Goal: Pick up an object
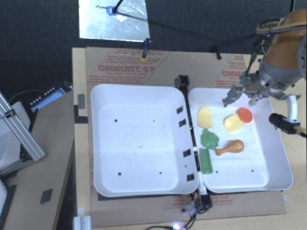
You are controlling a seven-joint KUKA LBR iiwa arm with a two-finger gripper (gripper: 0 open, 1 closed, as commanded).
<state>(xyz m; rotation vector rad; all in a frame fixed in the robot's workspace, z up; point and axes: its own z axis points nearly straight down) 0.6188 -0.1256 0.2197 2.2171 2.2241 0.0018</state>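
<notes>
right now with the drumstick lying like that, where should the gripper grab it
Probably the thin bone end of the drumstick, from straight above. It lies flat, narrow handle pointing left toward the green pieces, fat end right. Fingers should close across the shaft, where there is free floor of the right bin on both sides.

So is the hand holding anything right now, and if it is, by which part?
Nothing is held. The hand hangs above the back of the right bin, with nothing between its fingers; the toys lie below.
</notes>
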